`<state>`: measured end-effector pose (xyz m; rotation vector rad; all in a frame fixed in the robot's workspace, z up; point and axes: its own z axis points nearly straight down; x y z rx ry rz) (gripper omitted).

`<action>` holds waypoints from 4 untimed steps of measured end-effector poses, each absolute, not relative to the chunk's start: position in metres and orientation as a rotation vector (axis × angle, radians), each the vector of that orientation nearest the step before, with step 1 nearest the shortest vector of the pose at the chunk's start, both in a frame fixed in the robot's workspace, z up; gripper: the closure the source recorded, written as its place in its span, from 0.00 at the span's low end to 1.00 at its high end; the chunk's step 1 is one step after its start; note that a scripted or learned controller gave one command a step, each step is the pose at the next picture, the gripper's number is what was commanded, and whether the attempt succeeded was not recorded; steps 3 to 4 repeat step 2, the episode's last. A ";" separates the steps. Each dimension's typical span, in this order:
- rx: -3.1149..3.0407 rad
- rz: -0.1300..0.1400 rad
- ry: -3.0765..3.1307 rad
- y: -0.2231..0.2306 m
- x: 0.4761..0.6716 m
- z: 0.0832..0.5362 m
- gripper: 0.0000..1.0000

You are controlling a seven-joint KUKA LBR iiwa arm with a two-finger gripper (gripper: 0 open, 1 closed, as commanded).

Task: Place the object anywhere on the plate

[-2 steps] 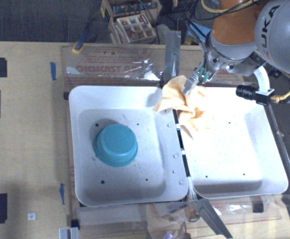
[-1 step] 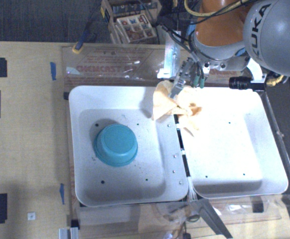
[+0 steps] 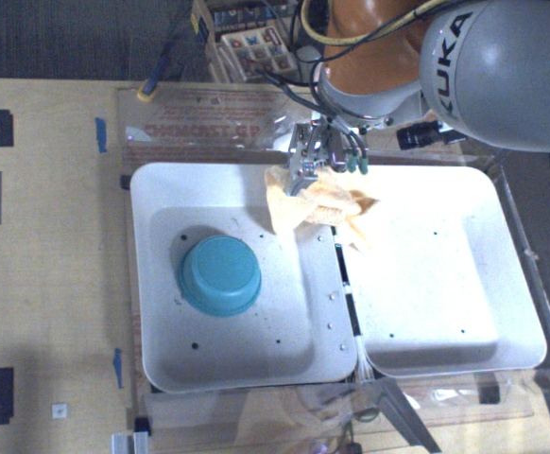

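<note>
Arm (image 3: pixel 464 55) reaches down-left, its pincer (image 3: pixel 305 168) seemingly closed on the yellow cloth (image 3: pixel 317 208) above the bins' seam

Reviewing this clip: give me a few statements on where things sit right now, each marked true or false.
1. The blue bowl sits in the left bin. True.
2. The blue bowl sits upright, showing its hollow. False: it sits upside down, base up.
3. The gripper is above the far edge of the bins, near their divide. True.
4. The crumpled yellow cloth lies at the right bin's near corner. False: it lies at the far edge, across the divide.
</note>
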<state>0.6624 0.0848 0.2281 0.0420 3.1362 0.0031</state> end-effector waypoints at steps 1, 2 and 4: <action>-0.004 0.005 3.132 0.137 0.666 0.229 1.00; -0.004 0.006 3.132 0.137 0.666 0.229 0.00; -0.004 0.006 3.132 0.137 0.666 0.229 0.00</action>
